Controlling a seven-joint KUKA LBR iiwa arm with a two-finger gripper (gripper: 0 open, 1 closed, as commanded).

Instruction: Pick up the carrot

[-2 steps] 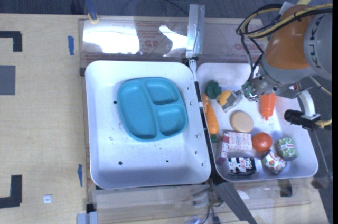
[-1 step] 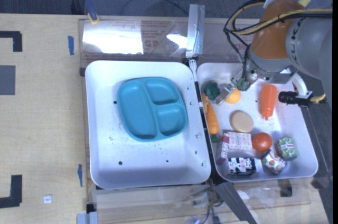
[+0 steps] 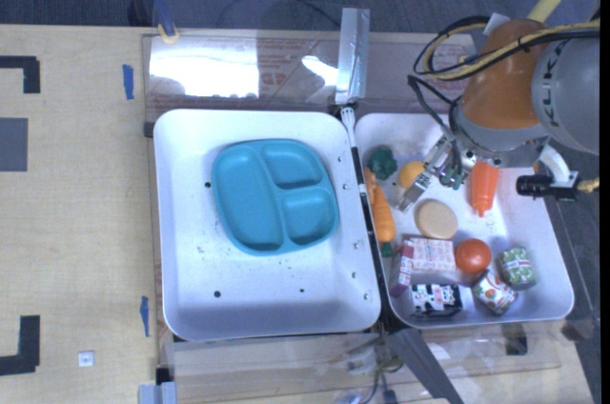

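Observation:
The carrot is orange and long with a green end. It lies along the left wall of the right bin, pointing toward the bin's front. My gripper hangs over the middle of that bin, to the right of the carrot and a little behind it, clear of it. It is open, with nothing between its fingers. A small yellow fruit sits right beside the gripper's left side.
The right bin also holds a green vegetable, an orange bottle-like piece, a tan round disc, a red tomato, two small cartons and two cans. The left bin holds a blue divided plate.

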